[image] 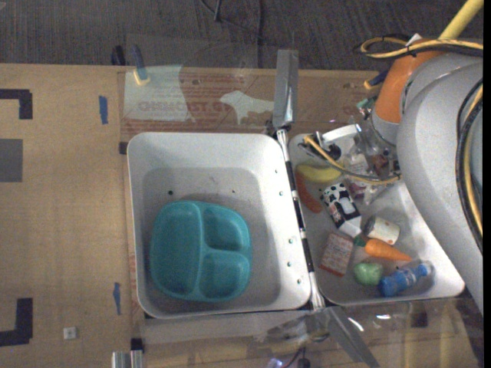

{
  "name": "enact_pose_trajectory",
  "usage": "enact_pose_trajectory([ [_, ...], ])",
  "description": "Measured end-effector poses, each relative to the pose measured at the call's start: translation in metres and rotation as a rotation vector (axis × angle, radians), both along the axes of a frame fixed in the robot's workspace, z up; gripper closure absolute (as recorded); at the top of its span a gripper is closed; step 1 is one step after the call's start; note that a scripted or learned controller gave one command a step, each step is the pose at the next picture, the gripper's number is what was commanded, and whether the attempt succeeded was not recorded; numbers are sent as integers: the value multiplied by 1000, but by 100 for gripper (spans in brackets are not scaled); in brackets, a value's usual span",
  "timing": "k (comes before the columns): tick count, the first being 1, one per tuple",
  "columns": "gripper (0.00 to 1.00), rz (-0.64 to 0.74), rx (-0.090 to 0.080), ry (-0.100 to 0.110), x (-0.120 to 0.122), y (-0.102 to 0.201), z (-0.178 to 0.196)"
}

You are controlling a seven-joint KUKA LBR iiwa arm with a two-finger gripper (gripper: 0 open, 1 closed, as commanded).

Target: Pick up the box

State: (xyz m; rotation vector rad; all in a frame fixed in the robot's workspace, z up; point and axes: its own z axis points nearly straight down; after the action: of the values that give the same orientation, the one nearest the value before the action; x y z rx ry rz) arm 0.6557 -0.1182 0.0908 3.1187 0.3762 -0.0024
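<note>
- A wooden desk (61,228) seen from above at a slant carries two shallow white bins side by side.
- The left bin (153,156) holds a teal divided plate (199,249) lying flat near its front.
- The right bin (445,282) holds a loose cluster of small things.
- The box (336,253), a small flat reddish-brown carton, lies on the right bin's floor near its front left, close to the wall between the bins.
- The grey arm (437,152) with its orange band reaches in from the right over the back of the right bin.
- The gripper (349,152) hangs amid cables above the bin's back end, well apart from the box; whether it is open or closed cannot be told here.
- Judged from this, nothing of the task is done: the box rests untouched, and the approach, grasp and lift all remain.
- Between gripper and box lie a yellow banana (318,173), a black-and-white spotted toy (337,199) and a small white cup (382,228).
- Just beside the box to its right sit an orange carrot (386,251) and a green round piece (369,273), with a blue bottle (404,279) beyond.
- These neighbours crowd the box's right side and could likely be caught instead.
</note>
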Motion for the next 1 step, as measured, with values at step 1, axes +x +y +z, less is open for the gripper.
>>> enact_pose_trajectory([
  [1, 0, 135, -4, -13, -73, -73, 4],
])
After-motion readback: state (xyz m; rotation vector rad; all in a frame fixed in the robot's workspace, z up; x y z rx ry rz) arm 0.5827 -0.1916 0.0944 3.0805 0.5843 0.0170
